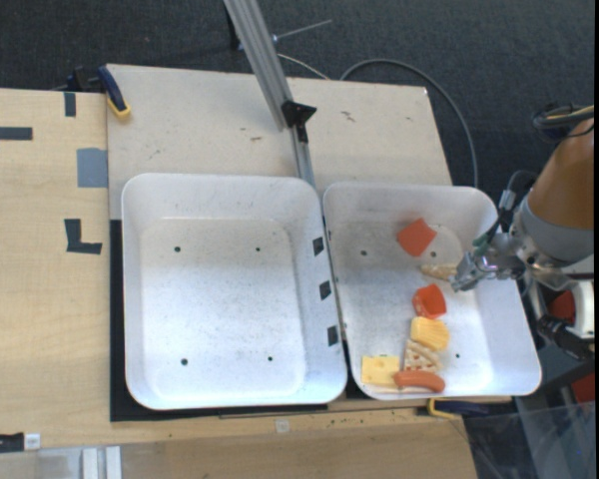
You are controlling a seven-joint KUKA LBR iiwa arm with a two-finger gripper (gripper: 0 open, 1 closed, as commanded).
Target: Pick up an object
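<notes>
Bench seen from above, bearing two shallow white bins side by side. Left bin has a bare speckled floor. Right bin holds a group of small toy-food pieces: an orange block toward the far middle; a pale tan piece just right of and nearer than it; a red-orange block near the centre; a yellow wedge just on its near side; a pale yellow block at the near rim; a red sausage-like piece just right of that block; and a tan lattice-patterned piece between the wedge and the sausage. Arm enters from the right, its orange band above the grey wrist. Gripper sits low over the right part of the right bin, its tip just beside the pale tan piece; whether it is open or closed cannot be told, and no object is visibly between its parts. A slanted metal rail rises from the far side.
</notes>
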